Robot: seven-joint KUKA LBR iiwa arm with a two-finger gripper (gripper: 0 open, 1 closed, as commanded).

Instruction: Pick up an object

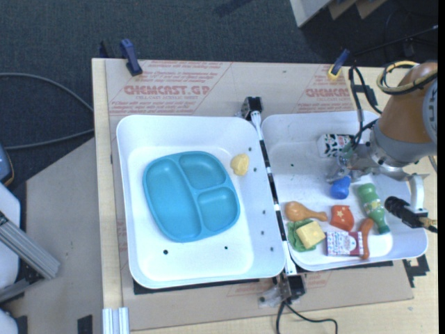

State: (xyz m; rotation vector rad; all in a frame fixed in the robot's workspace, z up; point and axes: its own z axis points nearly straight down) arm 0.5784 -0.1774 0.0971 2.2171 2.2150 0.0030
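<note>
End effector low over a small blue object in the right bin

The blue object (340, 186) lies toward the back of the right bin (299, 134), the end effector (345, 164) just above it; I cannot tell how the end effector is set or whether it touches. Crowding is the likely trouble: a black-and-white cup (335, 144) lies just behind, a green bottle (370, 204) and an orange piece (341, 217) just in front, so a slightly off descent could nudge a neighbour or slip off. The left bin (132, 138) carries a blue divided plate (191, 195) and a yellow lump (240, 163). Both bins rest on a cardboard-covered desk (174, 85) over dark carpet (69, 12).
</note>
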